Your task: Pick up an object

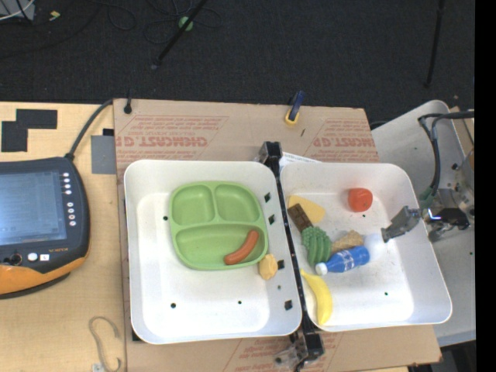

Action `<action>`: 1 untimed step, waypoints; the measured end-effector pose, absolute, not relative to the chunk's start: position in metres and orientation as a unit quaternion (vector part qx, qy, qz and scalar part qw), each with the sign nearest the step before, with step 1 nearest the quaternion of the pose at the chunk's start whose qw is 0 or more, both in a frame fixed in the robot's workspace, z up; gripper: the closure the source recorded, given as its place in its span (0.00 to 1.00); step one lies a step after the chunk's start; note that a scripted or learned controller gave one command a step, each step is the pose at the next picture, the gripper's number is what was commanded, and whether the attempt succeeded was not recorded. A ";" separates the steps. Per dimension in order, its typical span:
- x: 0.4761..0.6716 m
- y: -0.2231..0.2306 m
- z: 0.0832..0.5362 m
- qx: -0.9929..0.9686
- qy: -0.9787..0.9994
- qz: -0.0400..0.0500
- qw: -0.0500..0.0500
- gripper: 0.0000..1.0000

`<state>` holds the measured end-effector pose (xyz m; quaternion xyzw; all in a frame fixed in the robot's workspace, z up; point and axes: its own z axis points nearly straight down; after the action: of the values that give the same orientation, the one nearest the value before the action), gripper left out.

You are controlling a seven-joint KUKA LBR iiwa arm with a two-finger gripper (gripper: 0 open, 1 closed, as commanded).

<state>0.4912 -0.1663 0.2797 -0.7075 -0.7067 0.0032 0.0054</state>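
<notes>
Tomato (359, 199), small, round, orange-red, in right bin (418, 301); sits up-left of gripper (401, 223), apart, not between jaws. Jaw state can't tell.

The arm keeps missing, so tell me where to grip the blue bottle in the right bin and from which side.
Probably grip the blue bottle across its mid-body, from straight above. It lies flat, white cap toward the green toy, so close across its narrow width.

Dark carpeted floor (256, 37) up top with black cables (116, 10) strewn over it, a cardboard-covered bench (232, 130) below, and a handheld control pendant (39, 219) with a screen sitting off to the left.
</notes>
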 end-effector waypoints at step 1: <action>0.493 -0.167 0.284 -0.707 -0.707 0.001 0.002 0.00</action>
<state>0.4926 -0.1666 0.2841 -0.7071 -0.7071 0.0007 0.0016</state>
